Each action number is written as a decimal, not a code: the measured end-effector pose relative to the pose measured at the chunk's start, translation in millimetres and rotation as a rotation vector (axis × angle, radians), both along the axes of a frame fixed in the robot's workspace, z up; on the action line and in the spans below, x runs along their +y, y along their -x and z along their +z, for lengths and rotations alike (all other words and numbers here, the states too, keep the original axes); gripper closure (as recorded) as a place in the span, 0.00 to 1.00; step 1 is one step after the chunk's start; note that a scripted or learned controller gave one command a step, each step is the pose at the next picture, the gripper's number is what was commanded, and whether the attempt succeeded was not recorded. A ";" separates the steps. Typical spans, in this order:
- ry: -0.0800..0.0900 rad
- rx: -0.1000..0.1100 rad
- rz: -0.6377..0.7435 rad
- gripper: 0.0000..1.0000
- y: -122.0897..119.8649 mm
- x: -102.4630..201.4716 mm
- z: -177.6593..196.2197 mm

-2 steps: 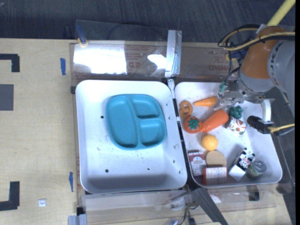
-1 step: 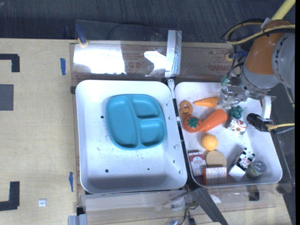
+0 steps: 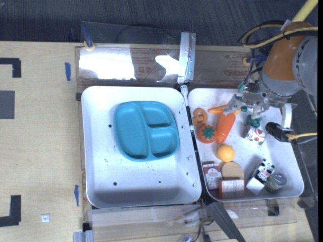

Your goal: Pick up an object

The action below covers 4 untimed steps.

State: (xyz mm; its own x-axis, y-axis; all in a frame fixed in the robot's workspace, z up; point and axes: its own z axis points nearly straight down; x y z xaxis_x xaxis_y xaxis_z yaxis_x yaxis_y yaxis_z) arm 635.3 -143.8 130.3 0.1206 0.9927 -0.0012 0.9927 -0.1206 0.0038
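Right bin, contents and arm, as recorded.

Item 1: toy carrot, orange, lying in the upper middle of the right bin. Its long axis ran on a slant, from upper right to lower left. The upper end sat directly beneath the gripper, touching or nearly touching the finger hardware; the lower end rested just beside the tomato. Which end was the tip could not be told. A second, thinner orange piece lay near the carrot's upper end, running roughly level toward the left.

Item 2: gripper, on the grey arm with its orange band, reaching in from the right. It hung over the upper part of the right bin, above and slightly right of the carrot. Whether its fingers were apart, together or clamped on anything could not be told.

Item 3: tomato, red with a green top, left of the carrot.

Item 4: round orange fruit, below the carrot, apart from it.

Item 5: small orange object, near the bin's left wall.

Item 6: packaged goods, clustered along the bin's lower edge.

Left bin: blue divided tray, lying flat near its centre.
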 end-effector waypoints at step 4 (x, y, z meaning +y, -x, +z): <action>0.002 -0.011 0.079 1.00 6.1 3.2 106.3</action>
